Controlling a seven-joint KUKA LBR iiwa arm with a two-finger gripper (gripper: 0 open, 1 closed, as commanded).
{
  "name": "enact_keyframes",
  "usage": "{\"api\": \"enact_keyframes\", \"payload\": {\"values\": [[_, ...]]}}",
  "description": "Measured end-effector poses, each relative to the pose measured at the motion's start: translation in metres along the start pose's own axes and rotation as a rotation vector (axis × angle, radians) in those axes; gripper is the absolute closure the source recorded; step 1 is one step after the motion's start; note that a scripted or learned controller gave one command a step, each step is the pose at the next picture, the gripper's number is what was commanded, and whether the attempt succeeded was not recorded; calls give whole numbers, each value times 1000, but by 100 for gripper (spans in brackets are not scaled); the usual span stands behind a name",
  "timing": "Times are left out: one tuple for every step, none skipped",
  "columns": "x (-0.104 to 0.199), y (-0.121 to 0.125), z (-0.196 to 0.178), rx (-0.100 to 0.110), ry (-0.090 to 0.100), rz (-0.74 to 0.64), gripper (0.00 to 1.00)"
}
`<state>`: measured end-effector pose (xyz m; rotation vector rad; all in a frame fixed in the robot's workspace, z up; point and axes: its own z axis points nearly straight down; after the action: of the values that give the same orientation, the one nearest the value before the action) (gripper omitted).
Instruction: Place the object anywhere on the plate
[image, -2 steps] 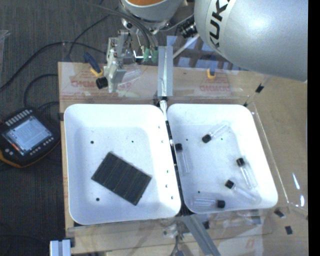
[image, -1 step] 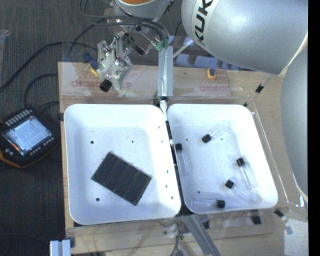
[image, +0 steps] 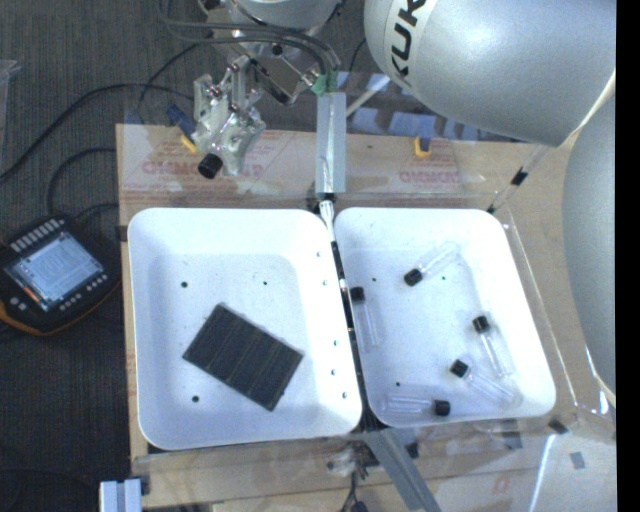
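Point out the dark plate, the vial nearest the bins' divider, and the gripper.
plate (image: 242, 357): camera view, centre of its ribbed top.
vial (image: 364, 315): camera view, clear body below its black cap.
gripper (image: 226, 125): camera view, metal body above the left bin.

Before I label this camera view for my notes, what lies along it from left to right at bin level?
Handheld control pendant → left bin → dark ridged plate → right bin, holding clear black-capped vials.
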<state>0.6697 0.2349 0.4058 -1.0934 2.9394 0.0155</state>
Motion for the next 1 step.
{"api": "enact_keyframes", "payload": {"values": [[78, 46, -28, 4, 8, -253, 100]]}}
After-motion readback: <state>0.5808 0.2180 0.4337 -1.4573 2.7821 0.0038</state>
